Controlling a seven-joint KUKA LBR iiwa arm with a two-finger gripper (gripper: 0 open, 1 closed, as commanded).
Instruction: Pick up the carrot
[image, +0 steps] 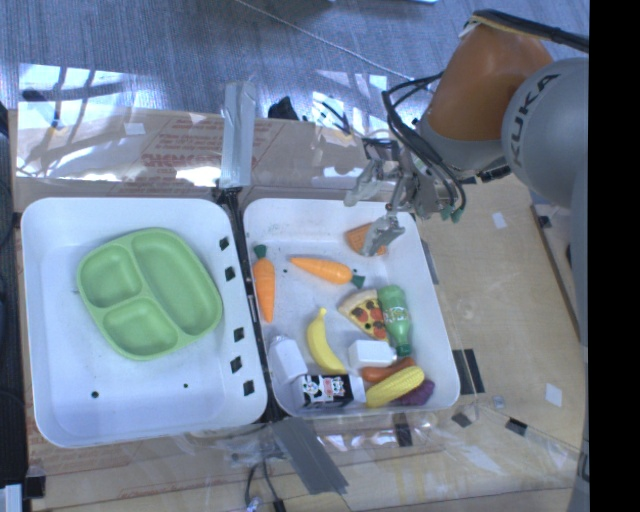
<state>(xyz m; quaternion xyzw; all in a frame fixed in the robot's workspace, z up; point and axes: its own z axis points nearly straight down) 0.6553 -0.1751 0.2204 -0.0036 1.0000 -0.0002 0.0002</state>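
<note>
My jaws hang at the back of the right bin, their tips over an orange wedge-shaped piece near the far wall; from this slanted view I cannot tell how they stand, parted or closed, nor whether they touch that piece. Nothing shows between them that I could call held. Two carrots lie in this bin: one carrot stretched along the left wall with its green top toward the back, and a second carrot lying across the floor just in front of the wedge, its green end pointing right. Both rest flat on the bin floor, apart from my jaws, so I judge the pick not yet made; the whole of the grasp and the lift is left. The nearer one, the second carrot, sits just beside and below where I hover. Further forward crowd a pizza slice, a green bottle, a banana and a small milk carton. The left bin bears a green divided plate, well apart from my work.
</note>
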